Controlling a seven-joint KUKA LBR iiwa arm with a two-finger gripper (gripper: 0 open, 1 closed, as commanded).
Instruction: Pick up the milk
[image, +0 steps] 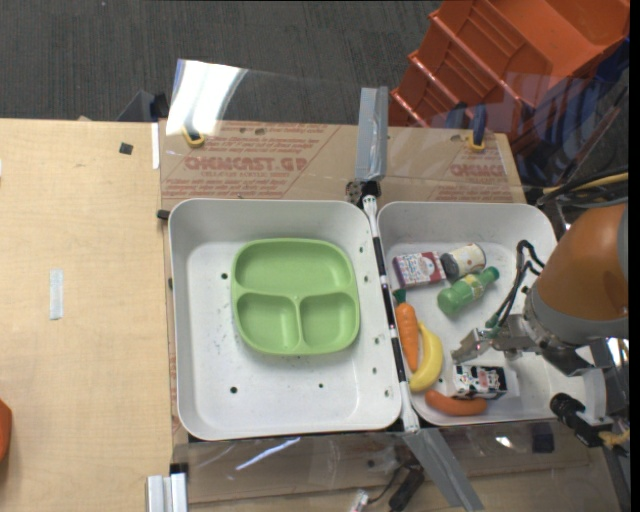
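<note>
The milk is a small white carton with black and red markings, lying in the right bin near its front wall. It rests between a banana and a red sausage. My gripper hangs just above the carton's far edge, reaching in from the right under the grey and orange wrist. Its fingers look spread, and nothing shows between them. The carton still lies flat on the bin floor.
The right bin also holds a purple and white box, a white bottle with a dark cap, a green bottle and a carrot. A green divided plate sits in the left bin.
</note>
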